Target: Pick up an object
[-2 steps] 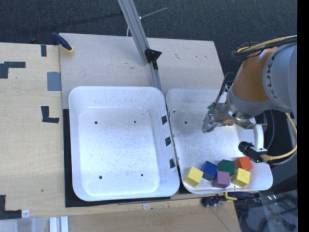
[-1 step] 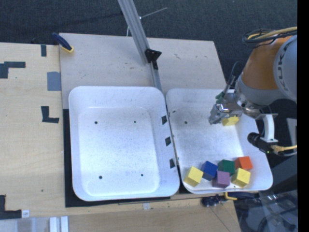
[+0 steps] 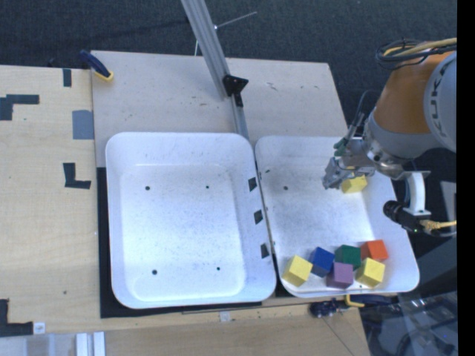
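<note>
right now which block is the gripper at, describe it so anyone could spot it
Find the right bin of the two white ones, then its far right side where the gripper hangs. A yellow block sits right beside the gripper. It is alone there, well apart from the cluster of coloured blocks along the bin's near edge, which includes two other yellow ones.

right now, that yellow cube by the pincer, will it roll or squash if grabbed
The yellow cube by the pincer has flat faces, so it probably won't roll. Its crisp edges suggest it's stiff. It looks small and likely light, so a nudge may slide it along the right bin.
</note>
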Action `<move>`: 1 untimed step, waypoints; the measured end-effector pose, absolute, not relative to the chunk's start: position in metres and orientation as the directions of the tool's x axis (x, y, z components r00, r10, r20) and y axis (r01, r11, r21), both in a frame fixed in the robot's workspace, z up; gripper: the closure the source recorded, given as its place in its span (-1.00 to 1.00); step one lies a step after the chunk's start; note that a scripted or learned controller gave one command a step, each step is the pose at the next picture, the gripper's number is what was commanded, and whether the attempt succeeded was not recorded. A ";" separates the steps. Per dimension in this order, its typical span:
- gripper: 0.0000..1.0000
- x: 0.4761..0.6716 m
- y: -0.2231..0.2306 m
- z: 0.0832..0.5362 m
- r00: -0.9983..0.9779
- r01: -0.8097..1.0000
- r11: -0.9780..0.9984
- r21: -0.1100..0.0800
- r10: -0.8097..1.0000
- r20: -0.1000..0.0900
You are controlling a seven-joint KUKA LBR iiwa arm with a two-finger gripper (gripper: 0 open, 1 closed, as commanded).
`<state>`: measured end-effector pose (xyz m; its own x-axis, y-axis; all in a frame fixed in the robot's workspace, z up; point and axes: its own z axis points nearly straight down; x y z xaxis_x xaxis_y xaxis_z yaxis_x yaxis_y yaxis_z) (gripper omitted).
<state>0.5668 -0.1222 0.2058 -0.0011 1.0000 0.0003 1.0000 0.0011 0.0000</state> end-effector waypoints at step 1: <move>1.00 0.550 -0.065 0.219 -0.007 1.000 0.007 -0.001 1.000 0.003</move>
